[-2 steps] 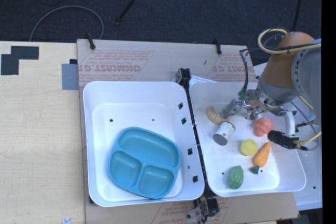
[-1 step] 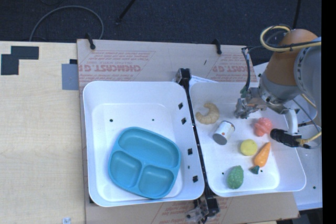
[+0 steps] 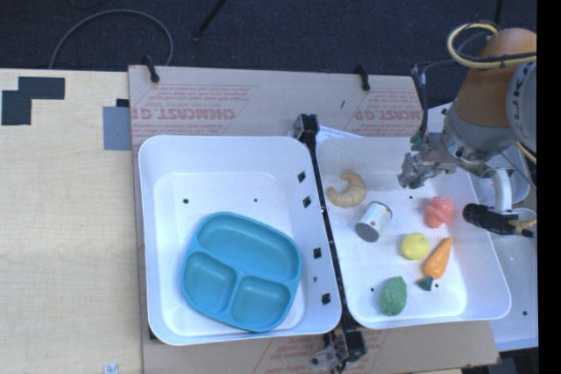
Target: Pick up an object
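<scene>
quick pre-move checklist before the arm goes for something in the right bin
1. Gripper over the right bin: ok.
2. Gripper carrying nothing: cannot tell.
3. Targets present: ok. Croissant, can, pink piece, lemon, carrot, green piece.
4. Room around the targets: lemon and carrot close together, not ok; croissant and green piece apart, ok.
5. Blue tray in the left bin, out of the path: ok.
</scene>
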Robot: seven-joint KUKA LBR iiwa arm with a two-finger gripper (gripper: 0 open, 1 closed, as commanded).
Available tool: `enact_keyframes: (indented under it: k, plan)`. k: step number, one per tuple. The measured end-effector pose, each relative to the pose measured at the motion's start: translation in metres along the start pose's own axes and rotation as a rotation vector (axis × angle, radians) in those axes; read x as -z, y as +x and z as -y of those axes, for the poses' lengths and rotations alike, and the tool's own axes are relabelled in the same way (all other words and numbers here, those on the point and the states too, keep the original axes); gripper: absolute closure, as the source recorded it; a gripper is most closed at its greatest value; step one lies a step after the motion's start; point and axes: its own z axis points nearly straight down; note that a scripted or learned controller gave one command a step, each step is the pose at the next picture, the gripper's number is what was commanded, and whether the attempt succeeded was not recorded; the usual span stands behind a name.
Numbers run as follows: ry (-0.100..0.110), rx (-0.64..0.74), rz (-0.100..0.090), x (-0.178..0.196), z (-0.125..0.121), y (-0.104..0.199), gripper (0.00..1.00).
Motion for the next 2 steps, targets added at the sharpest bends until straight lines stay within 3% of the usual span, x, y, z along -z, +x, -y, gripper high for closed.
enact_keyframes:
  k: [2]
  plan:
    - [-0.001, 0.001, 0.001, 0.107, -0.001, -0.003, 1.00]
